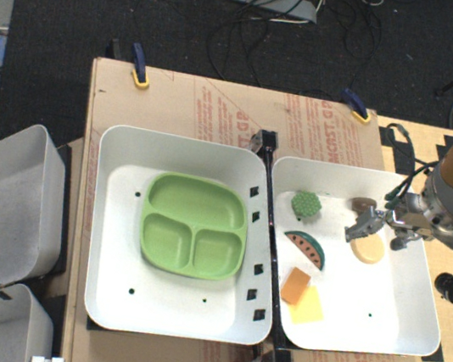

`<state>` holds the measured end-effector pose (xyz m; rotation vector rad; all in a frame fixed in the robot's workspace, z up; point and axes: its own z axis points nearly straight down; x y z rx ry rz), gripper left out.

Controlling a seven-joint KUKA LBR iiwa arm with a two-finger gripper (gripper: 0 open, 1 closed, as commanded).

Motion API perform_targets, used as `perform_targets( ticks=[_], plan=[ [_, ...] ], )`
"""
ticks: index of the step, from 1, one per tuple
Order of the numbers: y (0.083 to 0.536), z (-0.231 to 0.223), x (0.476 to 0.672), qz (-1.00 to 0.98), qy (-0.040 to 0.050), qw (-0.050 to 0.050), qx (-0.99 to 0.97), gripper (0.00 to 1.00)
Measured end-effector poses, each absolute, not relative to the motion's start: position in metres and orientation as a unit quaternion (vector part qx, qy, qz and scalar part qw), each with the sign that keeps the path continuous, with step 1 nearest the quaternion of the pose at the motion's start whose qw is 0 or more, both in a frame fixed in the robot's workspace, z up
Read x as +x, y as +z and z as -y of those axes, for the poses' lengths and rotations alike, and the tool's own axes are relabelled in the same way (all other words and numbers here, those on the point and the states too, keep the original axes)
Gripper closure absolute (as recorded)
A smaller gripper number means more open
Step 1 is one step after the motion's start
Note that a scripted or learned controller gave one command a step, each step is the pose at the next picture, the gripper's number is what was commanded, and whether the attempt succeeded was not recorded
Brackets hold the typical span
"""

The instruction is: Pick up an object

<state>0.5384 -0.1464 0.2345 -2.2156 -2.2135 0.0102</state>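
We log the gripper [382, 229], fingers spread, holding nothing, over a tan round piece [367, 249]; watermelon slice [306, 248] to its left.

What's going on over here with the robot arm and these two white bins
A grey and orange arm reaches in from the right, its gripper hanging over the right bin, just above a pale round piece. Nothing is visibly held yet. Toy broccoli, a watermelon slice and orange and yellow blocks lie nearby. The left bin holds a green divided plate.
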Motion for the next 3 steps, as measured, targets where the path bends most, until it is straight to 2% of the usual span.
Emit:
perform_targets(
  ticks=[1, 3],
  plan=[
    [0.24, 0.146, 0.541, 0.708, 0.0002, 0.0, -0.707, 0.0],
    [0.149, 0.135, 0.533, 0.707, 0.0015, 0.003, -0.708, 0.0]
  ],
)
